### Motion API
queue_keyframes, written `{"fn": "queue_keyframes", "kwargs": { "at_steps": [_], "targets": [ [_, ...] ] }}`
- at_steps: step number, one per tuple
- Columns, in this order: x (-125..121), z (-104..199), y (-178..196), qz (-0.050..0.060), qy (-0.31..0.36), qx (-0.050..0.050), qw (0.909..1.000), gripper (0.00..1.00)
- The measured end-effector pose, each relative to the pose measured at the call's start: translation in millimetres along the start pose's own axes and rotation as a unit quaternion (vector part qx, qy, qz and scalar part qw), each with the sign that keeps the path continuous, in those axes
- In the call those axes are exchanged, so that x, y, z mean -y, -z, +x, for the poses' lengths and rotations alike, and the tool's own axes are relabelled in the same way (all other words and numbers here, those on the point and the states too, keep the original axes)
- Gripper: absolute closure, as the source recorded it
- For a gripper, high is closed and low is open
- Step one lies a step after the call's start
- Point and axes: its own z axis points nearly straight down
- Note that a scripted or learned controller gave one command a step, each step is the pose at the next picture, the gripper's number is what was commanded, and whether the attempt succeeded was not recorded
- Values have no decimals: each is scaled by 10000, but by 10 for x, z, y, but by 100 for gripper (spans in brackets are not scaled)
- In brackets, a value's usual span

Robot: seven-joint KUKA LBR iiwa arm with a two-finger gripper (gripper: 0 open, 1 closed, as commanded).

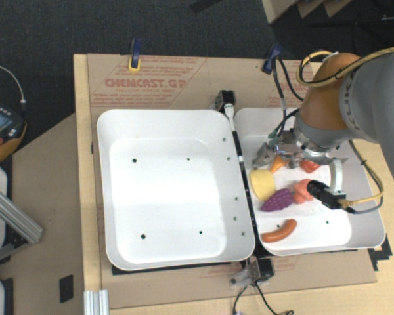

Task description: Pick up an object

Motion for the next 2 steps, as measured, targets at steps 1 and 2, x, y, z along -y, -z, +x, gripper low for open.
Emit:
{"fn": "queue_keyframes", "kwargs": {
  "at_steps": [1,2],
  "targets": [
    [-3,-9,114,-14,-11,5,10000,100],
    [459,525,1065,-48,21,-2,10000,100]
  ]
}}
